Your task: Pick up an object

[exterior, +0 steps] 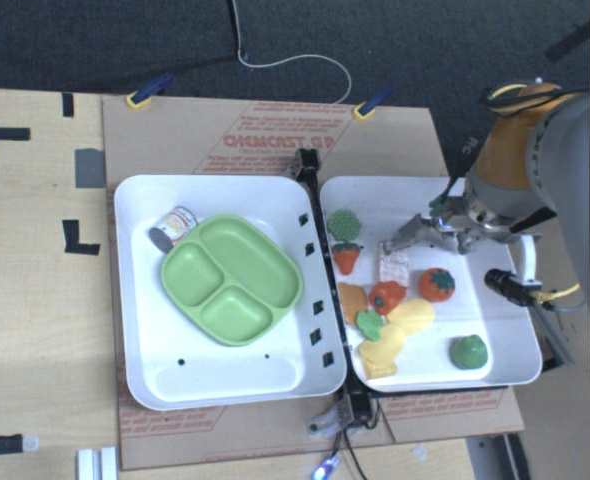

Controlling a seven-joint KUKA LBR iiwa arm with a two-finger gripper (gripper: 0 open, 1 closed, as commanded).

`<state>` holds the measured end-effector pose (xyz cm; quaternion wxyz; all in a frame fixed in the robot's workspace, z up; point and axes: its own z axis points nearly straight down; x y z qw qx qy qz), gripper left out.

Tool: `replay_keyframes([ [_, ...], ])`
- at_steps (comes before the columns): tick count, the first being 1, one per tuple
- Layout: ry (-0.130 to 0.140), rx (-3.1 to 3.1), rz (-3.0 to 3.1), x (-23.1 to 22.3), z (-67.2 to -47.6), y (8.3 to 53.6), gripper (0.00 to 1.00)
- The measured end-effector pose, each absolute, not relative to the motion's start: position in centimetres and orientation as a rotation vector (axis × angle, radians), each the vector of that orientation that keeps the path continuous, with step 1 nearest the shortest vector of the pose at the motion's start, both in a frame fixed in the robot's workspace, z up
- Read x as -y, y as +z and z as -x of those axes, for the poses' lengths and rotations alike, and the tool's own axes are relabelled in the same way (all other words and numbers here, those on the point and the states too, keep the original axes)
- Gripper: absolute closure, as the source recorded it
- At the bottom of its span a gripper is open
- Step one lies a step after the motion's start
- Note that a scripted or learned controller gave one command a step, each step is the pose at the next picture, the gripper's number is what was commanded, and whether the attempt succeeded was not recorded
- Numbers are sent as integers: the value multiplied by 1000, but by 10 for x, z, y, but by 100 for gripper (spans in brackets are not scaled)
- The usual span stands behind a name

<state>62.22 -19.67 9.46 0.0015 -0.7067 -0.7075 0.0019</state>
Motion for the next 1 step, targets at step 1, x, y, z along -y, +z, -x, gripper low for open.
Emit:
replay_keyframes([
  [1,1,2224,2221,196,-623,86,0],
])
